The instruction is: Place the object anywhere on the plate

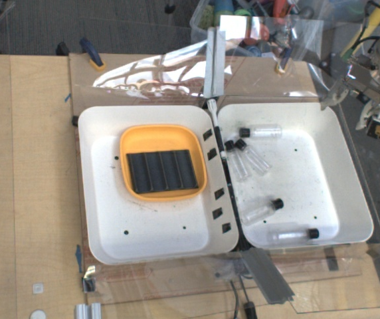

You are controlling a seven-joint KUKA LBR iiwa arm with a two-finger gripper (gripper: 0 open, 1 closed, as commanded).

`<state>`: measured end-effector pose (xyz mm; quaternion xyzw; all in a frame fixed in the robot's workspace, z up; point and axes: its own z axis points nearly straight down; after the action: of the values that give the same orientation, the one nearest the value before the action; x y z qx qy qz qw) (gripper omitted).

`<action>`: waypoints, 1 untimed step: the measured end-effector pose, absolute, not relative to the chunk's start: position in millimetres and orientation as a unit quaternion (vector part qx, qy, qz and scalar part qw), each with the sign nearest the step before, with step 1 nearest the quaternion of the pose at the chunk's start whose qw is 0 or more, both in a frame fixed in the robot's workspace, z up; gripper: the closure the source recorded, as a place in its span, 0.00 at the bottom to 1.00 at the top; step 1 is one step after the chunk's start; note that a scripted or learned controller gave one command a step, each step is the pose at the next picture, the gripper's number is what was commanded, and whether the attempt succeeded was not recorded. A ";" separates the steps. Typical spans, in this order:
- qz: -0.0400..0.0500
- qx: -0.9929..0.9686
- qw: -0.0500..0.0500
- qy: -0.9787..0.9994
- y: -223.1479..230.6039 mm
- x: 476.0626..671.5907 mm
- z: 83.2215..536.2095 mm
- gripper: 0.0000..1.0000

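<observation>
Camera view: the orange plate (163,133) sits in the left bin (110,238), bearing a black ridged tray (161,171). In the right bin (323,171) lie scattered clear black-capped vials (264,132). The gripper (375,108) hangs beyond that bin's far right corner; whether it is released or clenched cannot be told.

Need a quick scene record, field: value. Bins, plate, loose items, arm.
left bin: shallow white bin, holds the plate
plate: orange squarish plastic plate, black ribbed rectangular block lying on it
right bin: second shallow white bin
loose items: clear plastic tubes with black caps in right bin; one at far side, cluster near left wall, two at near side
arm: robot arm by right bin's far right corner
task state: no tube on plate
</observation>
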<state>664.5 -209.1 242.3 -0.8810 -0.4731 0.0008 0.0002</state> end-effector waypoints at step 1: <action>0.001 -0.874 0.000 -0.485 -214.1 667.4 234.9 0.00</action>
<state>667.4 -214.1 234.9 -0.8743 -0.4854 0.0011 0.0000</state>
